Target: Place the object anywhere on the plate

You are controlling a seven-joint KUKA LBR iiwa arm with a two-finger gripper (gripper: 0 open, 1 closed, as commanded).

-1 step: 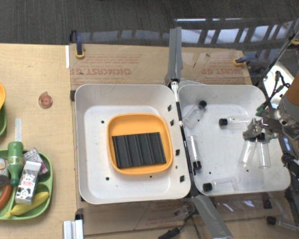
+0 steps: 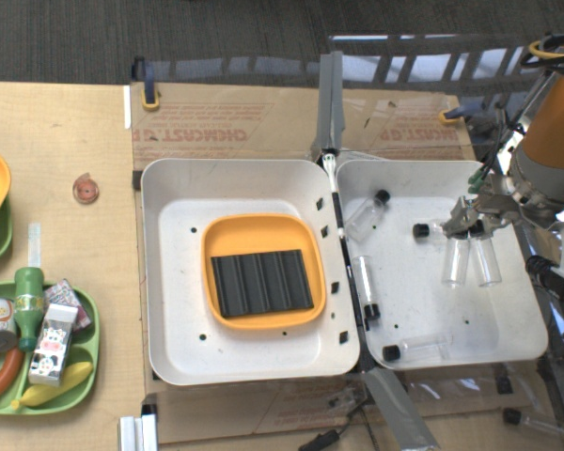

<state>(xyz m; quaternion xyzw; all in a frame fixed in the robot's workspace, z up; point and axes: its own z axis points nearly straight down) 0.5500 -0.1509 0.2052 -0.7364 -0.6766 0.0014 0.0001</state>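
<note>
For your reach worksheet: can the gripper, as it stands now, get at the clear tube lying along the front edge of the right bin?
Probably yes. The gripper hangs over the right bin, and the clear tube lies in the open with nothing on top of it.

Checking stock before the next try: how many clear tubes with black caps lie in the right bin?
3: tube near the bin's top left, tube along the left wall, tube at the bottom. The gripper may hide more.

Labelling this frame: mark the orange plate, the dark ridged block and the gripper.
orange plate (image 2: 263, 226): camera view, upper rim.
dark ridged block (image 2: 263, 282): camera view, its middle.
gripper (image 2: 472, 261): camera view, between its fingertips.
</note>
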